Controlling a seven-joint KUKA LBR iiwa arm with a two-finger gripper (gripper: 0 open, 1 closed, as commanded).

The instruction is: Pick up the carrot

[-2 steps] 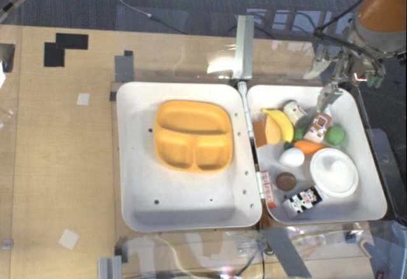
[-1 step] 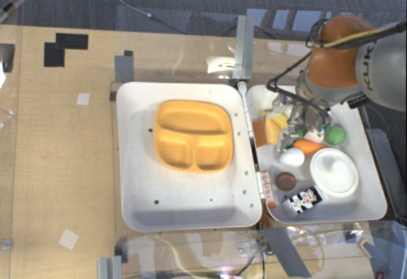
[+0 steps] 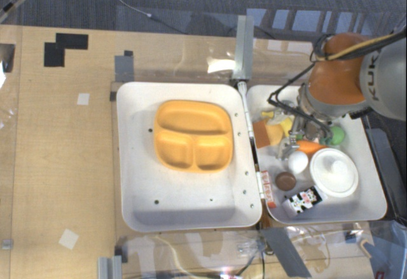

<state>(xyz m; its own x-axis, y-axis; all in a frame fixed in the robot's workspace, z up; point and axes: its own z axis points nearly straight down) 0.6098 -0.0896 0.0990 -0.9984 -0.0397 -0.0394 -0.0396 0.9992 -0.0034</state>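
The carrot (image 3: 310, 146) is a short orange piece lying in the right bin (image 3: 369, 208), with a green top (image 3: 336, 136) at its right end. My gripper (image 3: 296, 138) hangs over the right bin just left of the carrot, under the arm's orange band (image 3: 337, 74). The fingertips sit close to the carrot's left end. Cables and the wrist hide the fingers.
An egg (image 3: 297, 161), a white bowl (image 3: 332, 171), a brown round piece (image 3: 285, 180), a black-and-white block (image 3: 303, 199) and yellow and orange food pieces (image 3: 273, 132) crowd the right bin. A yellow divided tray (image 3: 193, 135) lies in the left bin (image 3: 137, 195).
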